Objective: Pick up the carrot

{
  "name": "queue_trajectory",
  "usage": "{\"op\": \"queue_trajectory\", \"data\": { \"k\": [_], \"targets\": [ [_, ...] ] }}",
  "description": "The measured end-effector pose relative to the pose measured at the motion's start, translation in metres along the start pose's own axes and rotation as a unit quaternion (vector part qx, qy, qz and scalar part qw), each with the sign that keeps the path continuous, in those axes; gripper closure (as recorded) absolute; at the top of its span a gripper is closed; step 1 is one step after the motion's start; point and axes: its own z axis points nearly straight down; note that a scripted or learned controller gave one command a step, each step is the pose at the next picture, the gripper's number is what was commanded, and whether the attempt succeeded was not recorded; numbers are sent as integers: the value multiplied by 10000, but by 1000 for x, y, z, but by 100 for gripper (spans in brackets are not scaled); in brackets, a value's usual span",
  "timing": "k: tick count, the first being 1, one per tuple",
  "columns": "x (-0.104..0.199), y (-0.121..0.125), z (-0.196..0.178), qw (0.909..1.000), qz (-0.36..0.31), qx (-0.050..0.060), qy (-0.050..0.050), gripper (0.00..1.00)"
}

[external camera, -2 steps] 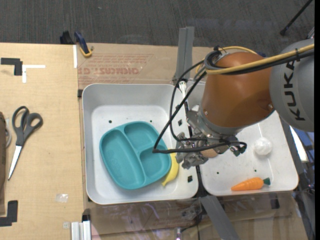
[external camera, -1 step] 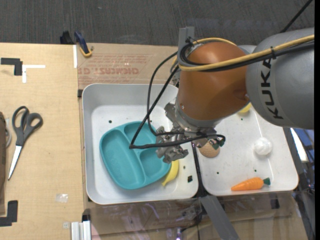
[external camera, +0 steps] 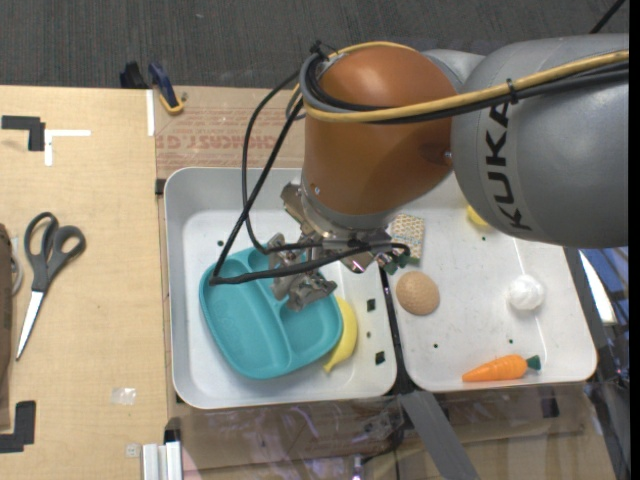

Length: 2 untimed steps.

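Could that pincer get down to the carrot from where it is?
Probably yes. The carrot lies alone near the right bin's front edge, uncovered; the pincer hangs over the teal tray in the left bin.

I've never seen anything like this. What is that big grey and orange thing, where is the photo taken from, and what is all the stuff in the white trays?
The camera looks down from above a workbench. The big grey and orange shape is a robot arm reaching in from the right. Its gripper, the small metal part at its end, hangs over a teal divided plate in the left bin, beside a banana. I cannot tell whether it holds anything. The right bin holds the carrot it is meant to pick up, plus a brown egg-shaped object and a white ball. Scissors lie on the bench at left.
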Motion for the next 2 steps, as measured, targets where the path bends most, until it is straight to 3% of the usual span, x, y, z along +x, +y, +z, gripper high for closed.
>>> {"op": "queue_trajectory", "data": {
  "k": [1,2],
  "targets": [
    [-9,21,25,9886,-1506,-10,14,100],
    [21,11,10,9427,-3336,-9,5,100]
  ]
}}
